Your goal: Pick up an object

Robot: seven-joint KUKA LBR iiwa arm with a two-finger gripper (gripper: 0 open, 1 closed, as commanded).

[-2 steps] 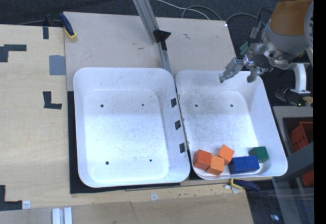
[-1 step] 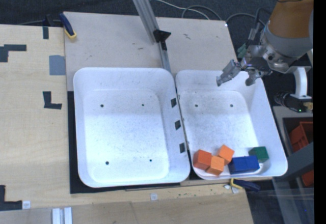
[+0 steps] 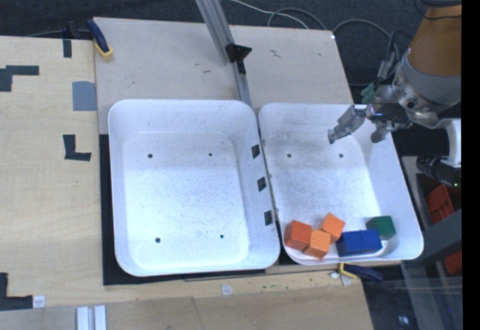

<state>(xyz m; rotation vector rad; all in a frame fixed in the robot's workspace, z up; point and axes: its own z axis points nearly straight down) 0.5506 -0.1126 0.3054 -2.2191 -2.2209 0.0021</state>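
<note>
Along the near edge of the right bin lie three orange blocks, a blue block and a green block. My gripper hangs over the far right part of that bin, well away from the blocks. Its two fingers stand apart, one finger to the left and one to the right, with nothing between them.
The left bin sits beside the right one, with small black clips along the shared wall. A metal rail slants down from the top to the bins' far edge. Cables lie on the bench behind.
</note>
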